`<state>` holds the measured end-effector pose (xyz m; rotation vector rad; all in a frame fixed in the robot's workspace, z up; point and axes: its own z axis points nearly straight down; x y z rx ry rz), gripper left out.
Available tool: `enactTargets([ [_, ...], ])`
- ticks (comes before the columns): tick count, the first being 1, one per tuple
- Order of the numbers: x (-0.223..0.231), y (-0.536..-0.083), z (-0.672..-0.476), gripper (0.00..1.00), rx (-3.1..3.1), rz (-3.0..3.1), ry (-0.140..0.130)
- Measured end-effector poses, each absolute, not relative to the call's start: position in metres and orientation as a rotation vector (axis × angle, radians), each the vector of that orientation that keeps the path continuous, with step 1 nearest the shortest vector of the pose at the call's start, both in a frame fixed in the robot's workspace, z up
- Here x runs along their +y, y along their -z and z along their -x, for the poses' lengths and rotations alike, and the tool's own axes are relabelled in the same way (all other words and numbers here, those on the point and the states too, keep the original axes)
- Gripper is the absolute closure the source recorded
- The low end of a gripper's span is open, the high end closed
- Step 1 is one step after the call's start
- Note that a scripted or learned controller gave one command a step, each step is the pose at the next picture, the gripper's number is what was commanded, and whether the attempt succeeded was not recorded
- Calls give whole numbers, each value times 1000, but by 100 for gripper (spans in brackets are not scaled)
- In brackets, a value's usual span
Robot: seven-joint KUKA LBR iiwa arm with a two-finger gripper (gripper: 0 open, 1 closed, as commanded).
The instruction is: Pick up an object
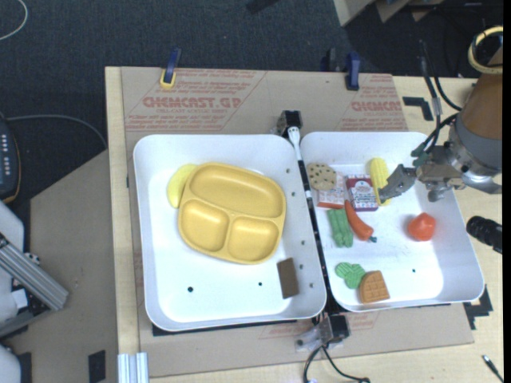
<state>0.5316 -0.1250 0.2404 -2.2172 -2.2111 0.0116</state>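
Presently, no object is seen between the fingers of the gripper (397, 183), which is poised over the right bin (463, 282) near its upper right part; whether it is released or clenched cannot be told from this slanted view. Just beside its dark fingers, a yellow corn cob (377, 169) is found, and next to that a red-and-white packet (362, 193) and a speckled cracker (322, 175). Below these, a carrot (359, 222) is laid touching a green bean pod (341, 228). A red tomato (421, 227) is set apart toward the bin's right side. Near the front wall, a green leafy piece (349, 273) is placed against a slice of toast (373, 286).

In the left bin (152, 214), a yellow divided plate (231, 212) is seated, with a yellow banana (177, 183) tucked partly under its left rim. A brown bar (287, 278) is laid near that bin's front right corner.
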Motion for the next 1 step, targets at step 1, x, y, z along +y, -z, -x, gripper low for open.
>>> enactTargets([
  [1, -125, -247, -534, 0, -2222, 2221, 0],
])
